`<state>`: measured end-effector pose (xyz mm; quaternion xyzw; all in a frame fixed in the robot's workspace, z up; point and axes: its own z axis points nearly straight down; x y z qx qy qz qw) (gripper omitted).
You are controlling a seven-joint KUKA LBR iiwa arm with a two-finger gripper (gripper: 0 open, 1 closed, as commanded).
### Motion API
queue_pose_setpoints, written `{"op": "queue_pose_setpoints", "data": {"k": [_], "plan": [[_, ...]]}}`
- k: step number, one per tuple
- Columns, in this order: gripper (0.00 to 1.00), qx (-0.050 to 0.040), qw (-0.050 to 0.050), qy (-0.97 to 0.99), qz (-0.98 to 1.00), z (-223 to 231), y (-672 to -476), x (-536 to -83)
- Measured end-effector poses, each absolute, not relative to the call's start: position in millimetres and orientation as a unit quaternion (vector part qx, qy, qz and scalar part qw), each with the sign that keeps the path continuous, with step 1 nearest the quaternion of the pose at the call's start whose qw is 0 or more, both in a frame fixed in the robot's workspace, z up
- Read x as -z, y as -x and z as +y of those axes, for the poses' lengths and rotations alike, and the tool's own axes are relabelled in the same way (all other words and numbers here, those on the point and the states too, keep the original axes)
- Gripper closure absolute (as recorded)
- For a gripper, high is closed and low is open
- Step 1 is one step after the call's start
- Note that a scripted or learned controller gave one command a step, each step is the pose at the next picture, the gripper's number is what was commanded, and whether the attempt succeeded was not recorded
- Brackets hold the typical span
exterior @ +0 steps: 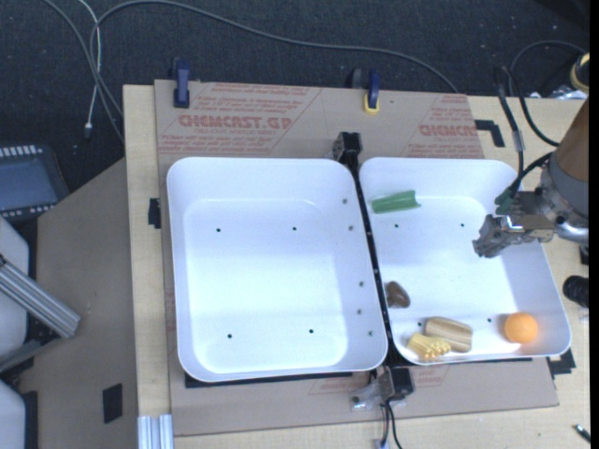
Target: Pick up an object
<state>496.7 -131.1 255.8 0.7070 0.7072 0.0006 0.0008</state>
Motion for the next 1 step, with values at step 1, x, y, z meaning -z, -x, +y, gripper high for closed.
{"op": "queue_pose_setpoints", "data": {"k": [1], "plan": [[1.00,-0.0007,0.000,-0.705,0.709,-77.7,-517.7,-258.6]]}}
